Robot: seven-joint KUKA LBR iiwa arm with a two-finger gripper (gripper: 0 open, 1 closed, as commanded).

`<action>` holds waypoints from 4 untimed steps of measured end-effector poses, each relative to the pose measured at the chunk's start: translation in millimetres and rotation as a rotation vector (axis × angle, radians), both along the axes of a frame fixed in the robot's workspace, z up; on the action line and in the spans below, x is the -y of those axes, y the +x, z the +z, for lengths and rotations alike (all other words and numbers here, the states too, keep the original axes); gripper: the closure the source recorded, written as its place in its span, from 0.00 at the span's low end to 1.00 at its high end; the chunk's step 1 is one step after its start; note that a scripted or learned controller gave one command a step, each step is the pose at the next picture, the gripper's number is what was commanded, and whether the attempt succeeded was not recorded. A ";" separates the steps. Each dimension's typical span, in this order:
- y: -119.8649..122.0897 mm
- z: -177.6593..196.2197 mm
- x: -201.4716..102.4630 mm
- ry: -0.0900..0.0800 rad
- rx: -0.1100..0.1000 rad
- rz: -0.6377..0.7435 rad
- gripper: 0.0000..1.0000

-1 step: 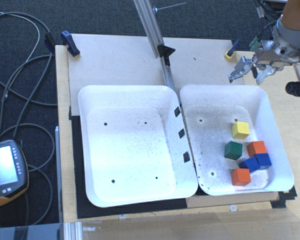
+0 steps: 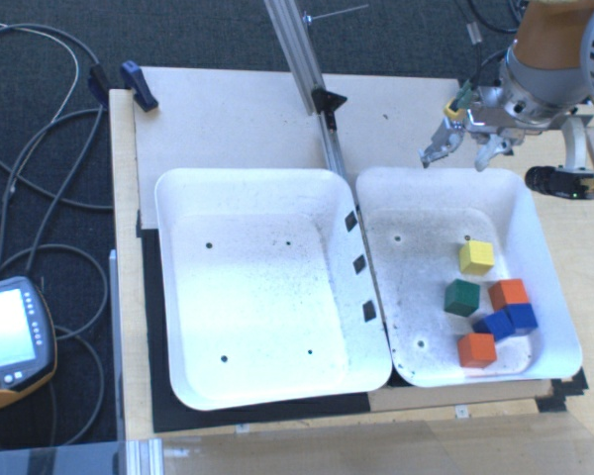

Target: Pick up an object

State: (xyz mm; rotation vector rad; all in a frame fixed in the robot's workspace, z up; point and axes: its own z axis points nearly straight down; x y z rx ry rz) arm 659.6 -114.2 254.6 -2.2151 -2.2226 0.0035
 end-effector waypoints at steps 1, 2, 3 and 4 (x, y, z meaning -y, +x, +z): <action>-18.7 -147.2 52.8 0.000 -0.006 -0.006 0.00; -64.5 -155.2 76.4 -0.001 0.000 -0.007 0.00; -116.7 -154.8 84.2 0.001 0.000 -0.006 0.00; -113.6 -144.1 82.7 0.000 0.006 -0.004 1.00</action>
